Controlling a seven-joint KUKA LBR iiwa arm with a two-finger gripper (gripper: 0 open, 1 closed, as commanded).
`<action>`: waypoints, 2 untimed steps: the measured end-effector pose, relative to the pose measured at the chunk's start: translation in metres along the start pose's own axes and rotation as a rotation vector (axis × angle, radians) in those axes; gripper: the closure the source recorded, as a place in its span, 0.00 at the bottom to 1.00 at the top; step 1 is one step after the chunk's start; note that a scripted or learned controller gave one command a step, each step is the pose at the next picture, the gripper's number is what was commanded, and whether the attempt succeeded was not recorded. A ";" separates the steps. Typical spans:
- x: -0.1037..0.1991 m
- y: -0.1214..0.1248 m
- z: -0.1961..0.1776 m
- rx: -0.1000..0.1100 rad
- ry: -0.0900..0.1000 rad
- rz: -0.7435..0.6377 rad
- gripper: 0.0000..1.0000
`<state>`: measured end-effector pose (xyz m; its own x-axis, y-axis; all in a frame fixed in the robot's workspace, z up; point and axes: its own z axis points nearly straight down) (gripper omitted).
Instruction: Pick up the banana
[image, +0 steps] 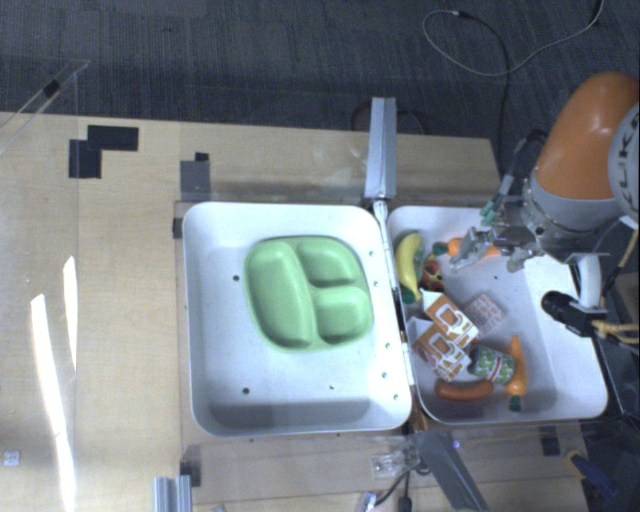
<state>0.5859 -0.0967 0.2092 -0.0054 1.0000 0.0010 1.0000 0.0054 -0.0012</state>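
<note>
Pale wooden desk (90, 330) carrying two white bins, with the arm reaching in over the right one.

Largest first: the left bin (215, 400) is holding a green divided tray (305, 290); the right bin (575, 395) is crowded, and the grey arm (590, 150) with its orange band is entering from three o'clock. Its claw (480, 245) is hovering near the bin's twelve o'clock edge; how far it is opening cannot be told, and nothing is visibly held. The banana (407, 262) is lying at the right bin's ten o'clock corner, tight against the dividing wall, with an orange-and-white box (450, 335) at five o'clock of it and a red sausage-like piece (463, 391) below. Likely risk: the wall blocking one side of the grasp, or the claw catching neighbouring clutter.
</note>
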 end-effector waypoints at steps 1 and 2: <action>0.004 0.041 0.098 -0.004 -0.010 -0.234 0.00; -0.011 0.061 0.107 0.026 -0.012 -0.314 0.00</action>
<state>0.6466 -0.1076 0.1019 -0.3138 0.9495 -0.0064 0.9492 0.3135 -0.0282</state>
